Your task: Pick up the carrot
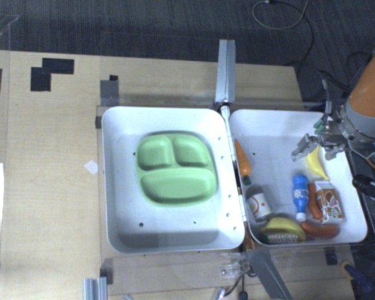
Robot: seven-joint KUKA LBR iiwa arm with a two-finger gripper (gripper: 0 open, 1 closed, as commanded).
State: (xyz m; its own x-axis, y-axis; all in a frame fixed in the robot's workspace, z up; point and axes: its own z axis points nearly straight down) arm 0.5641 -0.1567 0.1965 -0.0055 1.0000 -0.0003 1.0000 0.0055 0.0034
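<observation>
In the camera view the carrot (242,158) lies along the left wall of the right bin (272,127), just beside the divider and well apart from the gripper (314,144), which hangs over the bin's upper right with its fingers spread open and nothing between them, just above a yellow banana (316,162). The left bin (119,167) holds a green divided tray (176,168)

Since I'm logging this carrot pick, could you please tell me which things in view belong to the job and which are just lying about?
Belongs to the job:
carrot, against the right bin's left wall
gripper, over the right bin's upper right

Just lying about:
green divided tray in the left bin
small can
blue bottle
banana
juice carton
</observation>
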